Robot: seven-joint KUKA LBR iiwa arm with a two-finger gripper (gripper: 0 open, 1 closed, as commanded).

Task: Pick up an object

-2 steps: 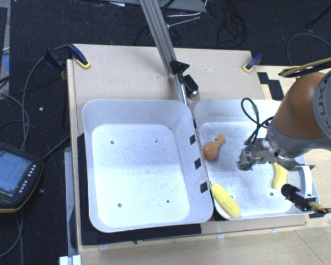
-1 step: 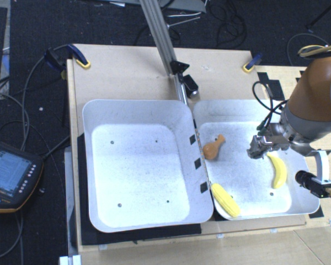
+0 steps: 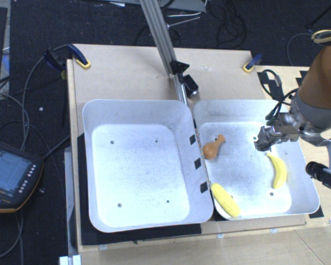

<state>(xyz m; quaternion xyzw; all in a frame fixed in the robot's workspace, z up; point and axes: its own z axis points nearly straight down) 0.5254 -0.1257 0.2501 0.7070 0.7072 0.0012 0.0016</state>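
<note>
In the right bin (image 3: 231, 112) lie three toy foods. A brown chicken drumstick (image 3: 213, 147) rests near the bin's left wall. A yellow corn cob (image 3: 225, 200) lies at the front left corner. A yellow banana (image 3: 277, 170) lies toward the right side. My gripper (image 3: 262, 143) hangs over the right bin, just above and left of the banana's upper end. Nothing shows between its fingers.
The left bin (image 3: 94, 148) sits beside the right one, with a row of black clips (image 3: 198, 162) along their shared wall. A slanted metal pole (image 3: 161, 32) rises from the bench behind the bins. Cables and a pendant (image 3: 8, 175) lie off the bench on the left.
</note>
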